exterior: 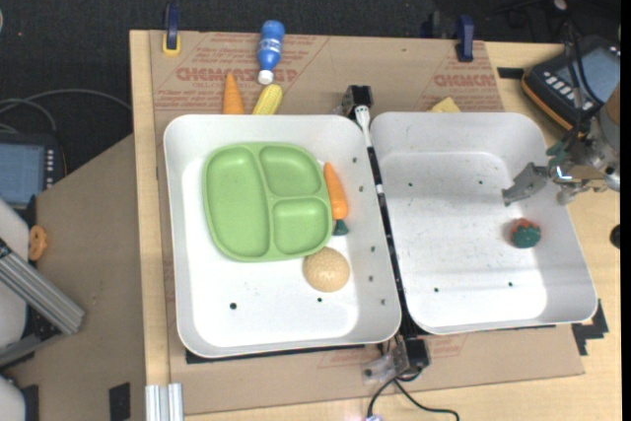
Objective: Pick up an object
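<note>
In the right bin (463, 306), a small red and green object (525, 234), possibly a toy strawberry, lies near the right wall. My gripper (544, 188) hangs just above and behind it, at the bin's right side, reaching in from the right. Its fingers (520, 187) stand apart and open, with nothing between them. The left bin (197, 311) holds a green divided plate (266, 200), an orange carrot (336, 191) against the plate's right rim, and a tan round roll (326, 268) below the plate.
Behind the left bin, a blue and white bottle (270, 49), a second orange carrot (232, 97) and a yellow corn piece (268, 99) lie on the cardboard. A black clamp (357, 99) sits at the back between the bins.
</note>
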`<state>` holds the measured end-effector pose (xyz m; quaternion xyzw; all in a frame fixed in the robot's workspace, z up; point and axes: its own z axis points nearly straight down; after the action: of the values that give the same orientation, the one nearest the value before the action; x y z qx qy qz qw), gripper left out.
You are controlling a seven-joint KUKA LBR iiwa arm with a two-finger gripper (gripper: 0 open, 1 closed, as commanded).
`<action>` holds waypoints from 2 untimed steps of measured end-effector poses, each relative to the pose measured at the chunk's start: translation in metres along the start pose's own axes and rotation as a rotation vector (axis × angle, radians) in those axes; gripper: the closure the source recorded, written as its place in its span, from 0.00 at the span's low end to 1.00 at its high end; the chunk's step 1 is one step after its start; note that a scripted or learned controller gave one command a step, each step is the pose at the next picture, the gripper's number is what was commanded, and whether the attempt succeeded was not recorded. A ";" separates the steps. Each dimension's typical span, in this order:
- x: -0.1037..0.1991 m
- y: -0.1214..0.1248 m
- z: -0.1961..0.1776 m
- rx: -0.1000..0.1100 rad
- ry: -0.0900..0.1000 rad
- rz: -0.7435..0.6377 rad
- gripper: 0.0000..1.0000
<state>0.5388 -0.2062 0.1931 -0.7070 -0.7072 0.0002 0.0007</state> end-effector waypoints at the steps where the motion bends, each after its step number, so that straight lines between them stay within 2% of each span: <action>1: -0.013 -0.019 0.098 -0.002 0.003 -0.004 0.00; 2: 0.010 0.042 0.109 -0.007 -0.002 -0.005 0.00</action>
<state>0.5810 -0.1964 0.0845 -0.7051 -0.7091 -0.0016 -0.0024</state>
